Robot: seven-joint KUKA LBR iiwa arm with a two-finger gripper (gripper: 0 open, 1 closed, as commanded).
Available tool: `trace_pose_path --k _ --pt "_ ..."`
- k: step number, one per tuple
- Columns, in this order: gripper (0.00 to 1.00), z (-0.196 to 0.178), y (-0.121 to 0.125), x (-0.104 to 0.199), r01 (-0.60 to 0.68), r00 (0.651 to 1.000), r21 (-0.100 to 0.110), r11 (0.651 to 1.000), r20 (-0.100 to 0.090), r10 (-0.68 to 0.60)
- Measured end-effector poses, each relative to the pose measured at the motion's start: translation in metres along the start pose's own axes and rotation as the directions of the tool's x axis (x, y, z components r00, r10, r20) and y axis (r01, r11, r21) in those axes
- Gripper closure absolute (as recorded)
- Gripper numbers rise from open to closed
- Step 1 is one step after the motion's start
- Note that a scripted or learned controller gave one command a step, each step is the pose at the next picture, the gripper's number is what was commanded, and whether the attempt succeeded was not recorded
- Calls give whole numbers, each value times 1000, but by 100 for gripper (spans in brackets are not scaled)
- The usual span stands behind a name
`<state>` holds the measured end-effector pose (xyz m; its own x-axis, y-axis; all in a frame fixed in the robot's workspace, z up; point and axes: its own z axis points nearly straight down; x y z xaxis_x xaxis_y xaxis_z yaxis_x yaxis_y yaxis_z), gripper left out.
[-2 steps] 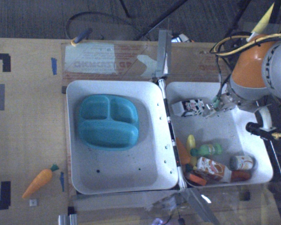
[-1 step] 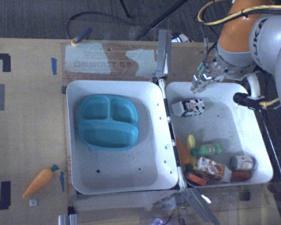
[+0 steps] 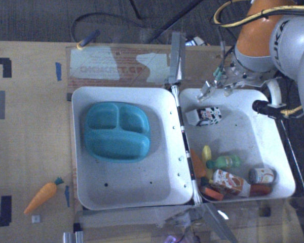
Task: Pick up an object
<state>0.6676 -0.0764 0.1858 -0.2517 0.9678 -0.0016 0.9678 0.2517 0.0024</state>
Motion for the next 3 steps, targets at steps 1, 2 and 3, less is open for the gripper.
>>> trace_pose_path --k 1,2,3 --pt "0 74 -11 -63 127 992 -12 992 0 -127" --pt "0 78 -63 -133 359 933 -30 933 26 -359" --pt "100 63 -61 -132 359 933 -35 933 22 -359"
